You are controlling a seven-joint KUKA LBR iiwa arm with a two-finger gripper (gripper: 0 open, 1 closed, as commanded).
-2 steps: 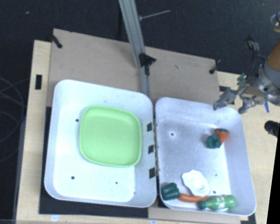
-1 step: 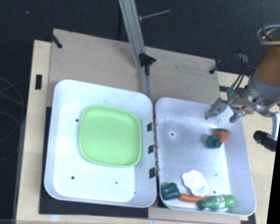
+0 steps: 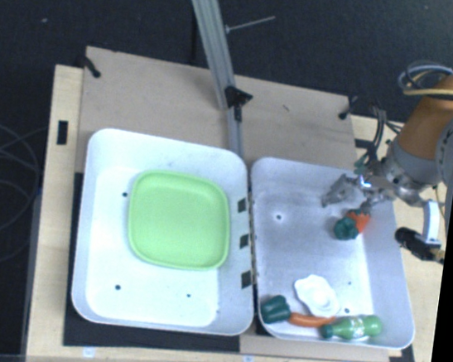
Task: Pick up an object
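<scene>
My gripper [image 3: 349, 202] hangs over the far right part of the right bin [image 3: 291, 193], with its fingers spread open and nothing between them. Just below it lies a small dark green round object [image 3: 344, 229] with an orange piece [image 3: 360, 222] touching its right side. At the near edge of the same bin lie a white lumpy object [image 3: 316, 294], a dark green block [image 3: 274, 309], a thin orange stick [image 3: 310, 321] and a light green bottle-shaped object [image 3: 353, 326].
The left bin [image 3: 96, 275] holds a light green square plate [image 3: 179, 220]. A grey metal pole [image 3: 217, 41] slants up from the divide between the bins. The arm's orange band [image 3: 427, 121] rises at the far right.
</scene>
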